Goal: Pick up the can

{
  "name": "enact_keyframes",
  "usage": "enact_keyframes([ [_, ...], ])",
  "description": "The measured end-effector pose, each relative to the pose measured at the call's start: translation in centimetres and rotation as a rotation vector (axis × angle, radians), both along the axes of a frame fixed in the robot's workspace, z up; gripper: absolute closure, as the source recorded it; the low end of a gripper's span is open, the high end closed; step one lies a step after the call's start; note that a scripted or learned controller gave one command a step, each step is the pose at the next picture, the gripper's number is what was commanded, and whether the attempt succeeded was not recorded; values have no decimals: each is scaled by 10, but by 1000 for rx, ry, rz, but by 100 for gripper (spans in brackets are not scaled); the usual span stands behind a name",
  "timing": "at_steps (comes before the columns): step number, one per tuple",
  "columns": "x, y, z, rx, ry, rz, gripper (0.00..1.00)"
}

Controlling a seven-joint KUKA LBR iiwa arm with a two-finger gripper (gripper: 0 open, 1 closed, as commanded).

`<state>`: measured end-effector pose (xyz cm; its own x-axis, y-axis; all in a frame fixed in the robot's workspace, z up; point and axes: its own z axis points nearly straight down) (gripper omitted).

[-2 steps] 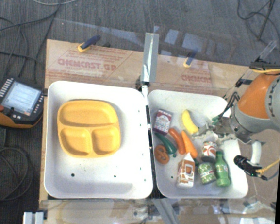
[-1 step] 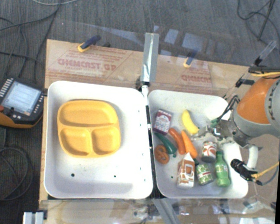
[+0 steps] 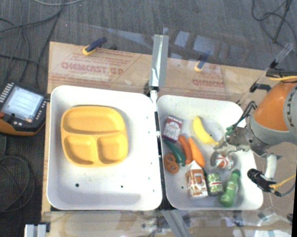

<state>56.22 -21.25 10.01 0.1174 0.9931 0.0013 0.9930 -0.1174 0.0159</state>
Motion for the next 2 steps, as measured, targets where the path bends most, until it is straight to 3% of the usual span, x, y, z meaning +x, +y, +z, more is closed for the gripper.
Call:
enact_keyframes([
  [1,1,3,0,3,0,4,0],
  [2,-10,3,-6,1,-6,63,0],
])
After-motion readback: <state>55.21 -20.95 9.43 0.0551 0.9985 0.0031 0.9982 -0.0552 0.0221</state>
